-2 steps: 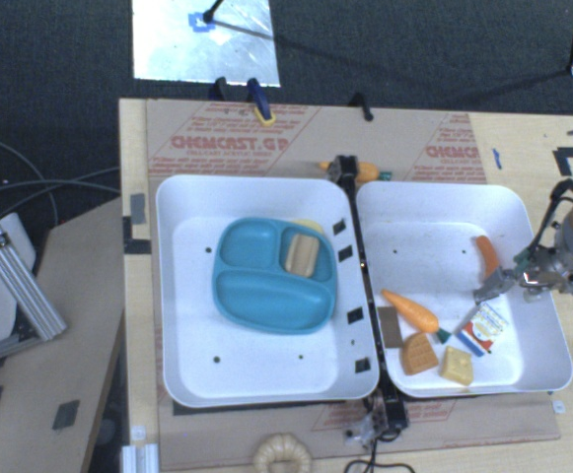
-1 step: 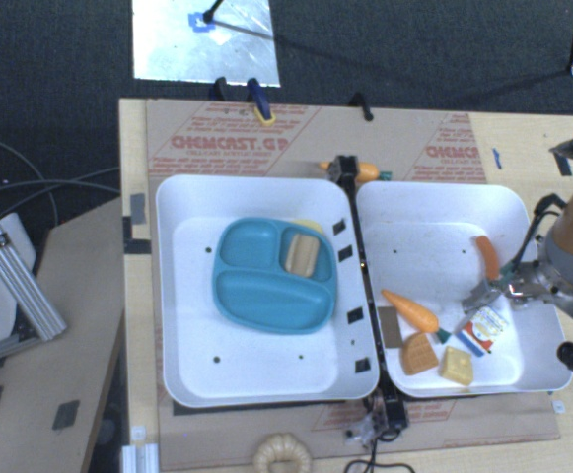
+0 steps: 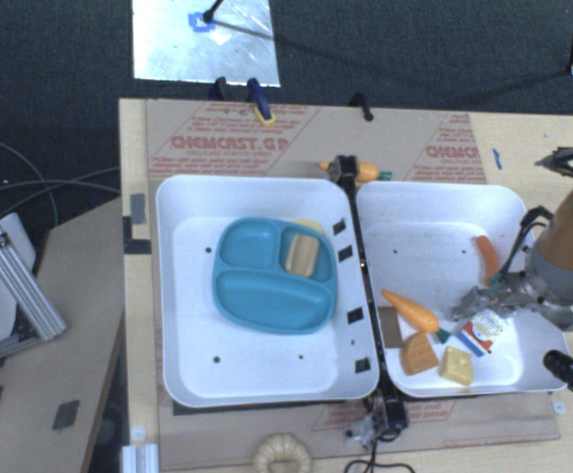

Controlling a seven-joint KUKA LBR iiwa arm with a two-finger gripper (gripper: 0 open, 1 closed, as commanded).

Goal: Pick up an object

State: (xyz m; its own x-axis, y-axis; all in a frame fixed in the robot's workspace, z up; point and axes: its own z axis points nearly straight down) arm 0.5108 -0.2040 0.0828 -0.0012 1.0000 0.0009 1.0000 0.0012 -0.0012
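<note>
In the right bin, near its right wall, my gripper hangs low over the floor of the bin. I cannot tell how my jaws stand, because my own grey wrist covers them from above. My arm comes in from the right side, with the orange band just above the wrist.

Just under my gripper lies a small white packet with red and blue marks. If I touch it or not, I cannot say. To the left of it lies a carrot, with its thin end pointing to the wall between the bins. Below the carrot there is a brown piece of bread, and beside that a pale yellow block, both near the front wall. A small orange thing lies behind my gripper, close to my wrist.

In the left bin rests a blue plate with compartments. In its upper right compartment lies a tan piece of food.
</note>
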